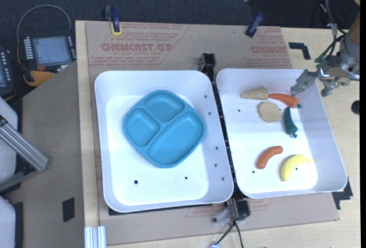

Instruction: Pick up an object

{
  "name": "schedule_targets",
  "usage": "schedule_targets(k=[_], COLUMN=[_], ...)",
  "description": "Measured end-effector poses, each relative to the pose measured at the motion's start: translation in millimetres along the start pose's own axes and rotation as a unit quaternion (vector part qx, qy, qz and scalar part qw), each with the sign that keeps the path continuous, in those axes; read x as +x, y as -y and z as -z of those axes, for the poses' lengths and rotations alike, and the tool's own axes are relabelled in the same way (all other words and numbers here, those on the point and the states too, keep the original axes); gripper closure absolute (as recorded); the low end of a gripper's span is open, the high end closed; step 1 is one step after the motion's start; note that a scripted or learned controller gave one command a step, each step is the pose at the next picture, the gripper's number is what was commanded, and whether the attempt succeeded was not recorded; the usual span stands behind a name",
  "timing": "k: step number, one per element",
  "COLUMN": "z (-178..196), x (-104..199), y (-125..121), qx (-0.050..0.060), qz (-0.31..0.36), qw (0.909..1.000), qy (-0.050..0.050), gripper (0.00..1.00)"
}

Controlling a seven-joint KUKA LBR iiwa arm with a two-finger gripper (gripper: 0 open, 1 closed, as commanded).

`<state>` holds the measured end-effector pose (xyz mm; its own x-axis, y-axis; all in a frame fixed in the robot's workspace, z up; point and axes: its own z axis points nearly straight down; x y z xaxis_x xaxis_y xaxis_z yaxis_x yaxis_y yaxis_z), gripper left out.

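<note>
The arm entered at the right edge, cut off there, and its hand hung over the upper right corner of the right bin, fingers apart with nothing between them. That bin held a carrot just below the hand, two tan pieces, a green pepper, a sausage and a banana. The left bin held a blue tray.

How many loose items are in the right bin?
6, all apart from the gripper: tan piece, carrot, round tan piece, green item, sausage, banana. None seem hidden.
</note>
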<state>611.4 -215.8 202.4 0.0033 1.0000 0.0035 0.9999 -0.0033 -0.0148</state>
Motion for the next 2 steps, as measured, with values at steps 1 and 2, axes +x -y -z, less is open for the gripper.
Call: schedule_targets(k=[1, 2], z=[9, -50], x=[1, -7], y=[-3, 1], qx=[-0.007, -0.004], qz=[0.002, 0.001], qw=[1.0, 1.0], qy=[0.002, 0.001], gripper=[0.0, 0.0])
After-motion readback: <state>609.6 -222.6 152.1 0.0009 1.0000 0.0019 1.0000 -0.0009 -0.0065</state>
